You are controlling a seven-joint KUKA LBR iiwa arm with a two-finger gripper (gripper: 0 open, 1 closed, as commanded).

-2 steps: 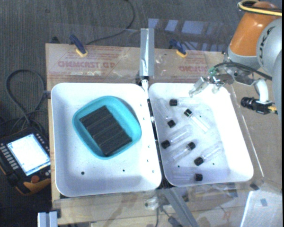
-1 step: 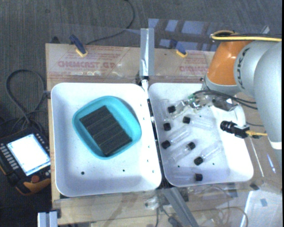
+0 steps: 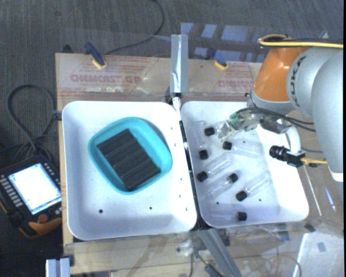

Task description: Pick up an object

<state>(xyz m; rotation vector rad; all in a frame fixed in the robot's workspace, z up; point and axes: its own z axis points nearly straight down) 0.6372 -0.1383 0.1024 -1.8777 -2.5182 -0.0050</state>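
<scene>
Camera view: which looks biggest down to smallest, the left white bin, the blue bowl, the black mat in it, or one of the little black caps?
1. Left bin
2. Blue bowl, sitting inside that bin
3. Black mat, lying within the bowl
4. Black cap in the right bin, by far the smallest

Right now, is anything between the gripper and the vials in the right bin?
Nothing visible. The gripper hangs over the right bin, close above the vials scattered there.
</scene>
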